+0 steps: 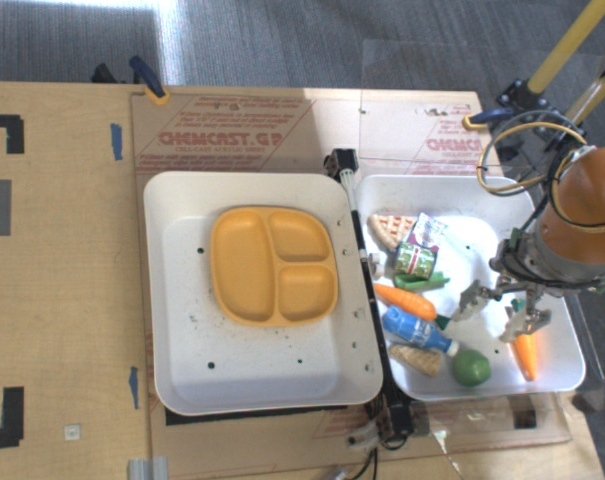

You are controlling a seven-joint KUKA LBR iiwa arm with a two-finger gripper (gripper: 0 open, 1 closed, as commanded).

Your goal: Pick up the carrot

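Camera view: the KUKA arm's gripper [500, 312] hangs with fingers spread and nothing between them over the right bin [572, 368]. Two carrots lie in that bin. The nearer carrot [525, 355] sits at about five o'clock from the gripper, just beside one fingertip, its long axis running roughly twelve to six with the tip toward six, close to the bin's right wall. The other carrot [405, 300] lies at nine o'clock, well apart, stretched from ten to four beside a blue bottle [418, 331] and a green lime [471, 368]. The single arm looks better placed for the nearer one.
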